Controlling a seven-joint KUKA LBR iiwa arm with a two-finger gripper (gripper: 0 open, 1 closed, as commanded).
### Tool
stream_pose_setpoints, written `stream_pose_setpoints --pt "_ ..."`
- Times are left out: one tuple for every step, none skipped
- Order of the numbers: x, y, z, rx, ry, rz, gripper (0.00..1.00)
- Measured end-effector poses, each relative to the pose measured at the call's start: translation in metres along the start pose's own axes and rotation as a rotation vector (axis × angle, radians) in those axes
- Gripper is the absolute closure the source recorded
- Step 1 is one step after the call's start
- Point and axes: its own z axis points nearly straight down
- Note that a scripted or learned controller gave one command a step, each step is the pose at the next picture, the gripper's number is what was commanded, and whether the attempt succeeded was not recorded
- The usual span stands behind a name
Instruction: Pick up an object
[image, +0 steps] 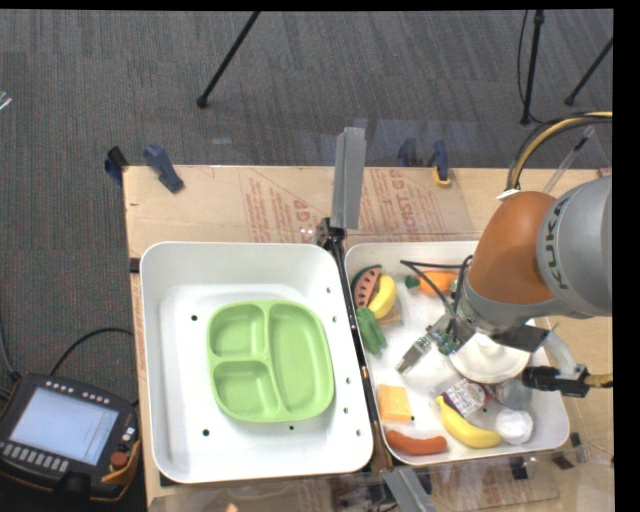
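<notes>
Two white bins: the left bin (160, 300) holds one green tray (270, 360) with three compartments. The right bin (555, 425) holds two bananas – the near banana (468, 428) lies left-right – one red sausage (416, 442) lying left-right beside it, one orange cheese block (394, 404). The gripper (478, 362) hangs over this bin, whether clamped I cannot tell

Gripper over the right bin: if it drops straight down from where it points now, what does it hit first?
Likely the purple-wrapped item beside the banana, or bare floor of the right bin. The wrist hides the gripper, so its exact line is uncertain.
</notes>
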Motion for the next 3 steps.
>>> stream_pose_setpoints --pt "-0.039 0.07 -0.001 -0.003 -0.001 0.074 0.0" --pt "-0.066 0.057 0.0 0.0 0.004 0.278 0.0" --pt "-0.032 0.08 0.0 0.003 0.002 0.469 0.0"
